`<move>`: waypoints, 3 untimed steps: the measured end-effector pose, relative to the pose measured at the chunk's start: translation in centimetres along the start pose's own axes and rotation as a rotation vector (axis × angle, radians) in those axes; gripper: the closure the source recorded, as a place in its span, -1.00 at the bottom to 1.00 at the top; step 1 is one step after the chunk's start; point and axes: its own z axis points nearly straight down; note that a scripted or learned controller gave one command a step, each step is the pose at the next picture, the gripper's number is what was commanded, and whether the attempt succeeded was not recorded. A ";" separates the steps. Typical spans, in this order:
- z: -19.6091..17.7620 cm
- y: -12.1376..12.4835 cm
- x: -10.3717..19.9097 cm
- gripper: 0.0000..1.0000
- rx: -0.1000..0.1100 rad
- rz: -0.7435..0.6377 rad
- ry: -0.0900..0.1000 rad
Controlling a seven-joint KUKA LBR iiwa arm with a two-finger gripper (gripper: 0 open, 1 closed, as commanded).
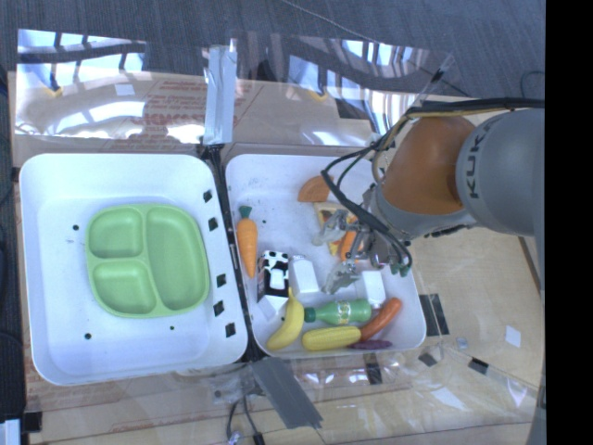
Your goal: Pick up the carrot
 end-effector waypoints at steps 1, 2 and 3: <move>-1.1 0.2 -0.2 1.00 0.000 -0.010 -0.003; -11.0 5.0 -1.3 1.00 0.001 0.150 -0.012; -8.7 9.2 2.1 1.00 0.000 0.150 0.001</move>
